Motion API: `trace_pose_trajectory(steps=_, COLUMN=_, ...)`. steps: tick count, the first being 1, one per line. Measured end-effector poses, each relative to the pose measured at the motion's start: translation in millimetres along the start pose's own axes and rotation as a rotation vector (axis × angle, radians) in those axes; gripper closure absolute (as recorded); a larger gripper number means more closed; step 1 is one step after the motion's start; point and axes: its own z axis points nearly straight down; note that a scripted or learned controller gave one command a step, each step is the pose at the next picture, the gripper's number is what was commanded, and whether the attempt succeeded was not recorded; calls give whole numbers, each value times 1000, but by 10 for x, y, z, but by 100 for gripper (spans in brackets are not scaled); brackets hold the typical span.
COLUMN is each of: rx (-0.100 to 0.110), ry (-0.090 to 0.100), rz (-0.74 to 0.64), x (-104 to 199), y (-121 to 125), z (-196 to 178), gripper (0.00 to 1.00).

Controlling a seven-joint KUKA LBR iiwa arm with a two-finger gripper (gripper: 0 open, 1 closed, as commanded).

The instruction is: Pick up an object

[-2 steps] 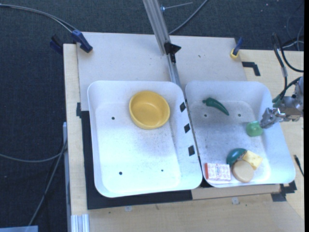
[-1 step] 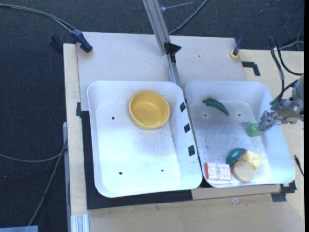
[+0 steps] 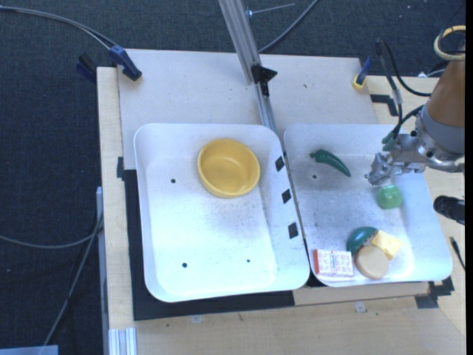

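Showing white, both bins: left bin (image 3: 214, 272) speckled with dark specks and dots, right bin (image 3: 325, 220) likewise speckled. Glowing yellow, the bowl (image 3: 228, 168). Lying dark green, the pepper (image 3: 329, 161); shining light green, the ball (image 3: 389, 197). Showing red-and-white print, the small packet (image 3: 333, 262). Looking tan, the round piece (image 3: 372, 262); pale yellow, the wedge (image 3: 386, 242); teal, the lump (image 3: 361, 237). Appearing pale wood, the tabletop (image 3: 192, 87); blue, the clamp (image 3: 124, 61).
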Motion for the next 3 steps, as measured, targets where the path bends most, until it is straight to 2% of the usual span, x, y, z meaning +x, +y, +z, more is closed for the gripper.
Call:
trace_pose_trajectory(steps=1, rx=0, ry=1, rz=0, x=399, y=219, z=-60, gripper=100)
trace_pose_trajectory(steps=3, rx=0, ry=4, rz=-2, x=1597, y=653, z=-201, gripper=100)
